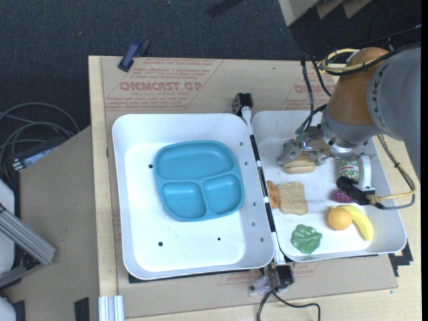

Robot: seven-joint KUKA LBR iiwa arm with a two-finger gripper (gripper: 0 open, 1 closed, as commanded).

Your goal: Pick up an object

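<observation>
The fingers (289,154) of the gripper (304,156) are seen spread apart, lowered into the right bin (394,243) and set over the far edge of a pale bread roll (299,166). Nothing is seen pinched between them. The roll, judged to be the object aimed at, lies just below the fingertips, touching them or nearly so; which cannot be told from this slant. A flat bread slice (292,197) is found just nearer the camera than the fingers, with an orange strip (273,194) beside it against the bin wall. A small can (349,169) with a green label stands close on the arm's side of the fingers, and a purple cluster (342,195), an orange (340,218), a banana (363,223) and a green leafy piece (306,238) lie further toward the near rim. A blue divided plate (199,179) rests well apart, in the left bin (124,179). Several failures can be expected. The roll could be clipped only at its edge and squeezed out sideways, since the fingers seem placed off its middle. If it is long and soft, it could sag or slip on lifting. The can could be knocked over by the wrist, being so near. On the brown board (167,79) under the bins, red print is read as "CHEMCAST G.P"; the smaller lines around it cannot be made out, nor can the can's label.
</observation>
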